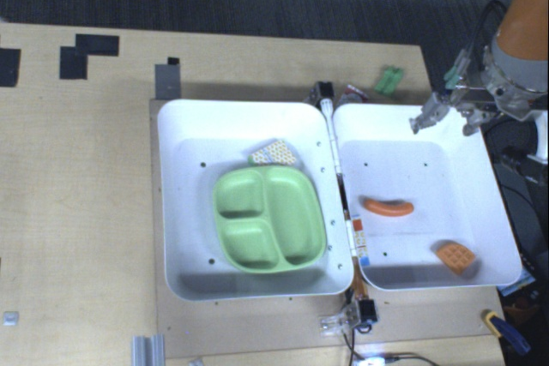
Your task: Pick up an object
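In the right bin point(463, 148) lie an orange sausage-shaped toy point(388, 207) near the middle and a small brown waffle-like piece point(455, 256) toward the front right corner. The left bin point(184, 184) holds a green divided tray point(268, 217), and a small dotted white scrap point(274, 153) lies just behind it. My gripper point(448, 117) hangs over the back right edge of the right bin, well apart from both objects. Its two fingers are spread, with nothing between them.
A green item point(389, 81) lies on the bench behind the right bin. Dark blocks point(87, 53) sit at the far left of the bench. Cables and clips run along the seam between the bins point(341, 184).
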